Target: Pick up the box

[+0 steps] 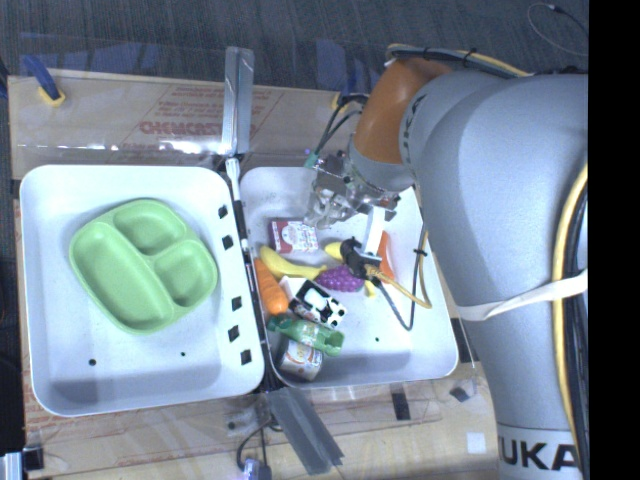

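Grey, smooth and rounded, the arm (500,188) occupies the right side of the view and carries an orange band (385,118) above the wrist. Its gripper (328,208) hangs over the far-left part of the right bin (435,353), directly above the box; how far it is open cannot be determined.

Left bin (45,368): shallow, white, with rounded corners. It contains one light green plastic plate (143,264) with three compartments, lying near the bin's centre.

Right bin: same shape and colour, holding a cluster of small items along its left wall.
- Box (293,236): small dark red and white carton, lying near the far-left area, just below the gripper.
- Banana (288,264): yellow, curved, just beside the near edge of the box.
- Carrot (270,288): orange, lying along the left wall.
- Grapes (342,280): purple bunch, right of the banana.
- Black-and-white item (322,306): patterned, nearer the middle.
- Jar (300,358): small, with a green top, at the near-left corner.
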Robot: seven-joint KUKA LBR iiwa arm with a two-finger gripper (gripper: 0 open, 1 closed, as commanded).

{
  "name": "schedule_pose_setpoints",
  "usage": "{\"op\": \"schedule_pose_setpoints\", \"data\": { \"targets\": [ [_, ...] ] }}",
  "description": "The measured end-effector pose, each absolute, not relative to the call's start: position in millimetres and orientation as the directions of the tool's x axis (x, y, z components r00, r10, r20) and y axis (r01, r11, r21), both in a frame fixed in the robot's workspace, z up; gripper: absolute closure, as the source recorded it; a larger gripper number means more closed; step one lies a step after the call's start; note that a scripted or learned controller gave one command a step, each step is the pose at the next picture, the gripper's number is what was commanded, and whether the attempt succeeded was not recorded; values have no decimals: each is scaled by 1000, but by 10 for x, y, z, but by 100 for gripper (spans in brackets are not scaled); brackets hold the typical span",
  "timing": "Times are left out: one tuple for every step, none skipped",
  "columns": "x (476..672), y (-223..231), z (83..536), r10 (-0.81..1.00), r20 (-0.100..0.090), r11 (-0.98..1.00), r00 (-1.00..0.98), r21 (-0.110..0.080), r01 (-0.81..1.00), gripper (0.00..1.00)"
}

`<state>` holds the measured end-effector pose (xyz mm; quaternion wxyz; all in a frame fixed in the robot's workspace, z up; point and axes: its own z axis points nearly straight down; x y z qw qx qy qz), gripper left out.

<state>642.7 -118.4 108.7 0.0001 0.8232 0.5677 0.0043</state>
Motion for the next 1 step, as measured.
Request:
{"op": "schedule_pose_setpoints", "data": {
  "targets": [
    [6574, -1001, 999, 885, 2, -466, 466, 11, 885, 100]
  ]
}}
